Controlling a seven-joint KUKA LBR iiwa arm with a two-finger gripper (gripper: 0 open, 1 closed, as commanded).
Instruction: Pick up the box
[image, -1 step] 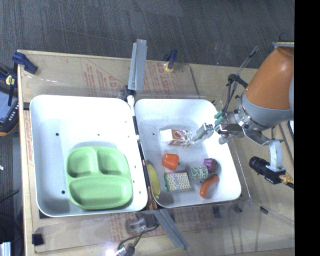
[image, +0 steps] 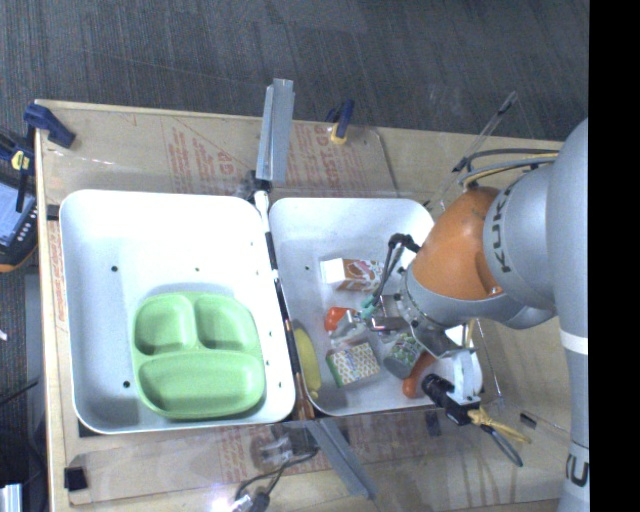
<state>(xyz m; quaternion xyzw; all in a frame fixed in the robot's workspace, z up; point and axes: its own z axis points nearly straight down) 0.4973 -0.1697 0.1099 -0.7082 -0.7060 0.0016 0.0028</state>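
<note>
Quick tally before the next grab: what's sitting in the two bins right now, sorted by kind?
Green divided tray, left bin: 1
Orange-and-white box, right bin: 1
Patterned packet: 1
Yellow banana-like item, against the divider: 1
Small red-orange items: 2
Total: 6 clearly visible; the arm covers part of the right bin, so more may be hidden.

End effector (image: 385, 318) fingers too small.

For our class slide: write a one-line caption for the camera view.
KUKA arm's end effector over the cluttered right bin; green tray in the left bin.
</note>
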